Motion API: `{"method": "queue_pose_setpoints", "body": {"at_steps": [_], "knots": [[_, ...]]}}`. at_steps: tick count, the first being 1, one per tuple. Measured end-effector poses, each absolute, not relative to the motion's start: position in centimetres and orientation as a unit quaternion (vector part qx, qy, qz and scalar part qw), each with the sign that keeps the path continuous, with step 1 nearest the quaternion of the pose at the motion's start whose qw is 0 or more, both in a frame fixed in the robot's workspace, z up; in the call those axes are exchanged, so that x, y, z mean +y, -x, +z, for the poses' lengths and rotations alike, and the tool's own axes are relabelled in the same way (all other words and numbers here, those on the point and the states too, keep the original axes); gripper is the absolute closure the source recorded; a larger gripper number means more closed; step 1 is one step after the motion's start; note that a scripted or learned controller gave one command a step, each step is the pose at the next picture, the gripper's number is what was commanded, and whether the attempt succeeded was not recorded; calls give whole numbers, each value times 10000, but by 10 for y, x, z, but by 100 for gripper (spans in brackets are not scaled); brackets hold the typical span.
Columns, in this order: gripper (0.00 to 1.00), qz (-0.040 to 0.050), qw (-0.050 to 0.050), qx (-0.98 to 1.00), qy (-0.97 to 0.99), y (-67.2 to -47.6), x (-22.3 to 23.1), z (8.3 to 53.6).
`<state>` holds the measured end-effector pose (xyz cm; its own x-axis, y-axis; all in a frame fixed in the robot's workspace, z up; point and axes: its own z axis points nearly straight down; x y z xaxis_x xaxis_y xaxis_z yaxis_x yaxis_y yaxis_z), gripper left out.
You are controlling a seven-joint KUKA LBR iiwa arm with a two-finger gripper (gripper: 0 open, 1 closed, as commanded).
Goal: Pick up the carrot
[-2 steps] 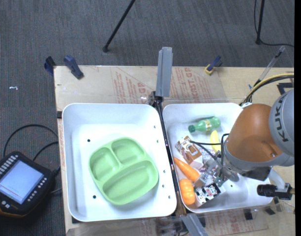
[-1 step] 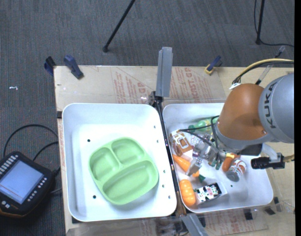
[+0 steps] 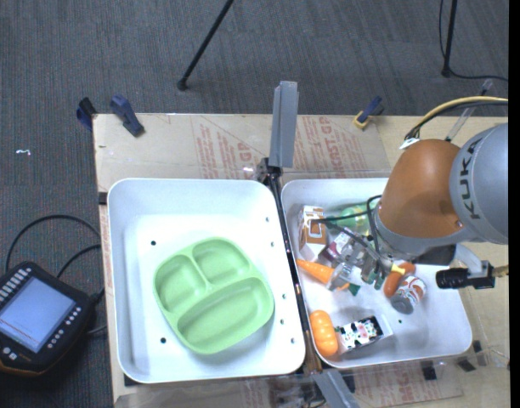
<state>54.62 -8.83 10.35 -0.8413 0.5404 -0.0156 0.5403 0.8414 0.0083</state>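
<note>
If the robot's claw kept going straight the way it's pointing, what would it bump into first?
Probably the carrot. The gripper points down and leftward into the right bin, and the carrot lies just beyond its tip, by the bin's left wall. Height is hard to judge from above, so it might hit the bin floor instead.

You have little room around the carrot (image 3: 315, 271): it lies against the right bin's (image 3: 447, 334) left wall, with the gripper (image 3: 355, 266) and a clutter of packets crowding its right end. An orange fruit (image 3: 325, 333) and a black-and-white box (image 3: 360, 333) block the front edge. The left bin (image 3: 137, 219) offers open floor around the green divided plate (image 3: 213, 304).
</note>
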Motion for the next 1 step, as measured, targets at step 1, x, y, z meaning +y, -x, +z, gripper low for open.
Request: {"method": "queue_pose_setpoints", "body": {"at_steps": [1], "knots": [[100, 8, 8, 9763, -2164, -611, -19, 188]]}}
